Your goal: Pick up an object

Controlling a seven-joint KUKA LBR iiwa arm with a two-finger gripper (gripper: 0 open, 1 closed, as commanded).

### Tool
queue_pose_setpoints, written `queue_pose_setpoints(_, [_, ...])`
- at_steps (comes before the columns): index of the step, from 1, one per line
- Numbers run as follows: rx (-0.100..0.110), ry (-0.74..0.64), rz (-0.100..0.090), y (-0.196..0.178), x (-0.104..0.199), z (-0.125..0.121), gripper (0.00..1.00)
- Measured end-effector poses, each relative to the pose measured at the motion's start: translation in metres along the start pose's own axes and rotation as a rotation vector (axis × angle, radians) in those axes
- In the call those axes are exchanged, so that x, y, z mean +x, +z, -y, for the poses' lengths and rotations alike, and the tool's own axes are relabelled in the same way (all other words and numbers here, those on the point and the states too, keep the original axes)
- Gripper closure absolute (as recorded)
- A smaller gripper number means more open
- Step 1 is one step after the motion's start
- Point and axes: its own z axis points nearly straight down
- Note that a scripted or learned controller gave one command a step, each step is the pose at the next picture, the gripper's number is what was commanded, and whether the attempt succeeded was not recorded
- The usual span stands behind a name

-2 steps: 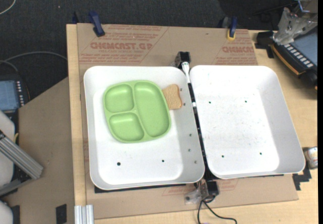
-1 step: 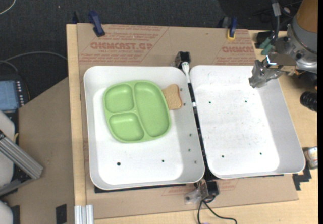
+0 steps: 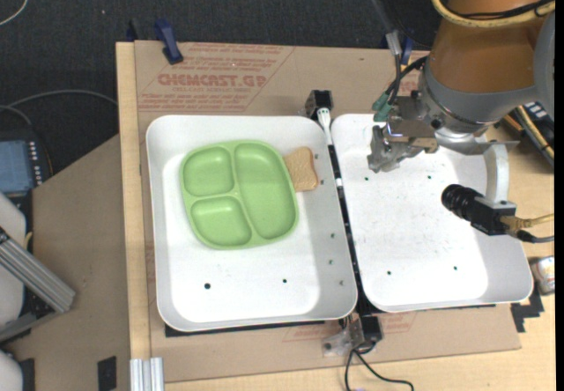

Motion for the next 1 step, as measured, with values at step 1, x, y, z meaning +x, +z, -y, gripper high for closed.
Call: queue_pose_setpoints(1, [-0.014,-0.001,0.0,-0.0608,0.0856,0.0068,1.0])
